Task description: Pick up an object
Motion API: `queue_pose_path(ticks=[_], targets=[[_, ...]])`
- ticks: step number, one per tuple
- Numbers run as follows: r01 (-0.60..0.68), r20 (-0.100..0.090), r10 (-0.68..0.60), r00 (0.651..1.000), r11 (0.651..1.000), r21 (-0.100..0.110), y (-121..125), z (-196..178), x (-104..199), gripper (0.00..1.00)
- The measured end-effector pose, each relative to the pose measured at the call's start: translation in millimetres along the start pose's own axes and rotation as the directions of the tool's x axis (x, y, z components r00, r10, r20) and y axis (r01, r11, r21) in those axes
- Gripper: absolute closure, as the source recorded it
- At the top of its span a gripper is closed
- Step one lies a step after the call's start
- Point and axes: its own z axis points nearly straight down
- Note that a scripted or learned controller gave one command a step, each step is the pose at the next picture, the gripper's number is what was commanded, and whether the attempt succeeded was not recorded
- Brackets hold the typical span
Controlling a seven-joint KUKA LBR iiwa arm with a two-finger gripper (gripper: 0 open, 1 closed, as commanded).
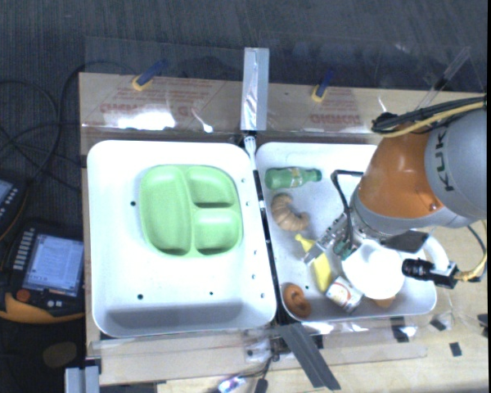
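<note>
One "KU" marking, arm point(462, 170)

A single camera hangs above the bench point(98, 88) and looks down at a slant, far enough off to take in both white bins whole, with dark floor around them. The far edge of the bench lies toward the top of the frame and the near edge toward the bottom. The arm point(409, 182) enters from the right, so its gripper point(337, 240) is seen from above and behind, over the right bin point(417, 305). From the gripper, the left bin point(114, 301) spreads toward the frame's left, well apart, across the shared rims. A handheld pendant point(45, 264) lies beyond that bin, at the left border.
</note>
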Motion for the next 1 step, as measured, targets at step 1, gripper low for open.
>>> queue_pose_path(ticks=[1], targets=[[-0.012,-0.014,0.012,1.0,1.0,0.015,41.8,-80.9,8.0,1.0]])
